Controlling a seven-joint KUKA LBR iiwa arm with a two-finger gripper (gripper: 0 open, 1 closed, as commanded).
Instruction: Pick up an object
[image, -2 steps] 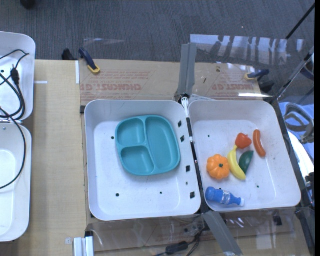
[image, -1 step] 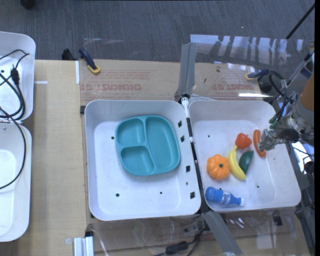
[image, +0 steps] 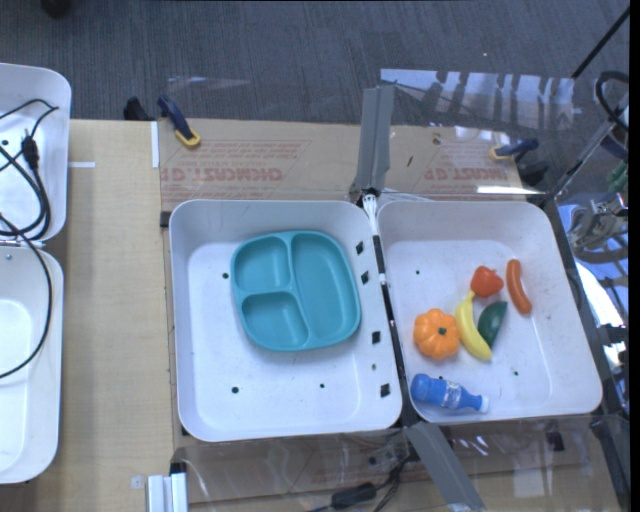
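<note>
The toy pumpkin (image: 437, 333) sits in the right bin (image: 540, 395), touching a banana (image: 473, 326) — likely light, hard, slippery plastic, best pinched across its ribbed middle. No jaws appear — their state cannot be told.

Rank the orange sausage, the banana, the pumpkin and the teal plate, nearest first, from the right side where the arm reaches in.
1. The orange sausage, far right of the right bin.
2. The banana, mid right bin.
3. The pumpkin, just left of the banana.
4. The teal plate, in the left bin.
</note>
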